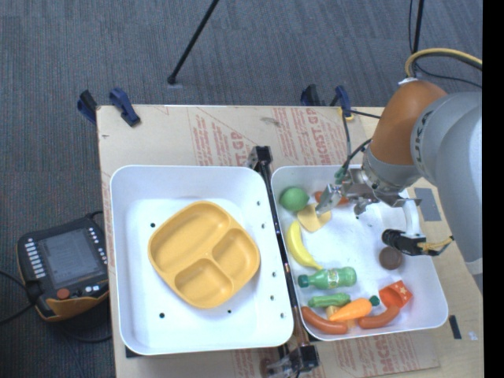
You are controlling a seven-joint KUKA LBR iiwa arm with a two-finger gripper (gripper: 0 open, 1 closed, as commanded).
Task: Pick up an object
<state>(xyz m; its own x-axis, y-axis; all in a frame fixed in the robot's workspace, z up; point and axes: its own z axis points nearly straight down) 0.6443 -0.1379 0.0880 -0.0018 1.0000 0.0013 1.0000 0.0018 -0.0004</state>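
The tool (331,198) is seen low in the right bin (435,298), at a pale yellow wedge (313,219). Whether it is spread or pinching cannot be told. A lime (294,198) lies just beside.

My arm (441,156): cut off at the right edge. My gripper (335,198): finger state unreadable. Yellow wedge (313,220): partly covered by it. Red sausage (346,324): partly under carrot (352,309).
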